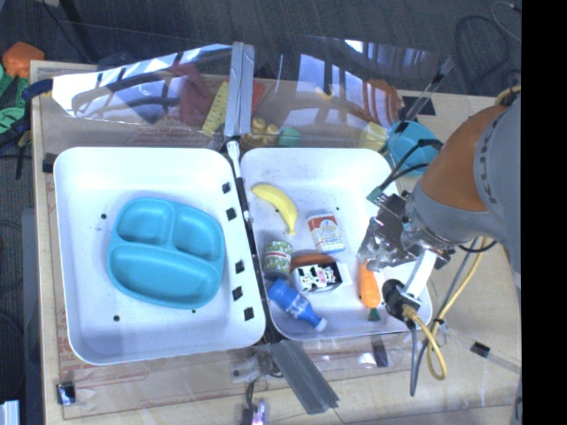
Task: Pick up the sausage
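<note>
Two white bins sit side by side on the desk, and the sausage [312, 259] lies in the right bin [354, 162], low and centre in the frame: a short dark brown piece wedged among clutter, with a small green-labelled can [277, 258] just to its left, a black-and-white carton [317, 277] touching its lower edge, and a red-and-white packet [327, 231] just above. The tool [383, 246] hangs over the right side of that same bin, above the carrot [368, 285], with the grey arm and its orange band [461, 162] filling the right of the frame; from here I cannot tell whether it is apart or together, and nothing is visibly held. The sausage's long axis seems to run roughly left to right across the frame, perhaps slightly tilted, and I can't tell one end from the other. To do this step well, I'd judge the tool should shift left, away from the carrot, centre over the brown piece, and close across its short width from the upper and lower sides. The carton crowding its lower edge is the risk: a finger could land on it or drag it along. The left bin [71, 237] holds a blue divided tray [166, 251], well apart from all this.
</note>
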Motion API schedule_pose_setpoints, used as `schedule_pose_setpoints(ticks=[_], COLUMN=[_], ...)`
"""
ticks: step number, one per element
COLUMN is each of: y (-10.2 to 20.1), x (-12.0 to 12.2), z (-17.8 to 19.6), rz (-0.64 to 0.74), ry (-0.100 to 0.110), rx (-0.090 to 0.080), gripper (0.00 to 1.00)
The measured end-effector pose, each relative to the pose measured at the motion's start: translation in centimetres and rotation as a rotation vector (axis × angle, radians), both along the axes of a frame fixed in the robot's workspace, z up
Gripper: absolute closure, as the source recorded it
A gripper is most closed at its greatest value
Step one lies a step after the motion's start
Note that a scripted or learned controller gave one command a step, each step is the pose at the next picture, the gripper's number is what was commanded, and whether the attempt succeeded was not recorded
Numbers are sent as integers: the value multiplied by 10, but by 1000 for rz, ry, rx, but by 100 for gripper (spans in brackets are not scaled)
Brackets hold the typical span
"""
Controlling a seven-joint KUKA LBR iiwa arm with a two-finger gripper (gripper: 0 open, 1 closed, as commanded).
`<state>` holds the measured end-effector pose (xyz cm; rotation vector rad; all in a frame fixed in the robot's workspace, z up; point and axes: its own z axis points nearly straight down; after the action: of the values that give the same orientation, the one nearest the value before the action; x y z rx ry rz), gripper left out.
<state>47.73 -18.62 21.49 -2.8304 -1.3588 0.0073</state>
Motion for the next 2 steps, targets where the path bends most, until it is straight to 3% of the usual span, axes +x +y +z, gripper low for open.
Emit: schedule_pose_setpoints(ticks=[1, 2], y=[-15, -1], x=[-1, 0], z=[-12, -14], rz=[604, 409], ry=[1, -1], rx=[7, 5], gripper=[100, 100])
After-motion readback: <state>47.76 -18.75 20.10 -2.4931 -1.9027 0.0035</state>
